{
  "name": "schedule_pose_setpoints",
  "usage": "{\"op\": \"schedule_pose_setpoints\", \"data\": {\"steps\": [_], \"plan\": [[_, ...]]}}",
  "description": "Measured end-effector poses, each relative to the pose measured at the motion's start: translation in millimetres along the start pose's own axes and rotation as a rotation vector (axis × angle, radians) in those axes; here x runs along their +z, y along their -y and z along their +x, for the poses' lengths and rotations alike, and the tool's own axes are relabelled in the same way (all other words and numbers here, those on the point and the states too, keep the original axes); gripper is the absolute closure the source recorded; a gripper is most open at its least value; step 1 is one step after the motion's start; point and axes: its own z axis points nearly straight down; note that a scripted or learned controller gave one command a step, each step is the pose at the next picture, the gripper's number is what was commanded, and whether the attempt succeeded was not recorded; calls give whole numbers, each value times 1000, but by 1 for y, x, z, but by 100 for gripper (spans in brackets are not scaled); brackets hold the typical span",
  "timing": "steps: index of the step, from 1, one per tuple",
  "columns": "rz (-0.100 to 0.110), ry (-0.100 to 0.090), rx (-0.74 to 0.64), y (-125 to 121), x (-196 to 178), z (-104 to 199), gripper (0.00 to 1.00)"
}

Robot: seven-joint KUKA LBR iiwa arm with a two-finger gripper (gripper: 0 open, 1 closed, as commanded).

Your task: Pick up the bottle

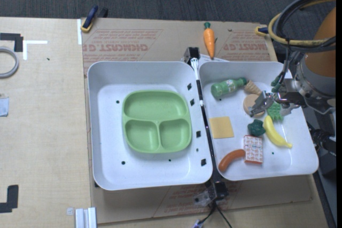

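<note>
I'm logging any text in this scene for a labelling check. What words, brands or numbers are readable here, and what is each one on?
"CHEMAST GR": red print on the cardboard sheet behind the left bin, seen upside down and mirrored; the letters are my best reading.
More red print on the cardboard behind the right bin: too partial to read.
Green bottle label: too small to read.
Red and white box: print blurred.

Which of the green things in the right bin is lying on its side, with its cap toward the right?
The green bottle, lying near the far edge of the right bin. The broccoli and the dark green vegetable are lumpy and capless.
</note>
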Motion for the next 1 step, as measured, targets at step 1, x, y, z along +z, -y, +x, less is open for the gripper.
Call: {"op": "schedule_pose_setpoints", "data": {"steps": [1], "plan": [[0,1,1,0,-9,0,100]]}}
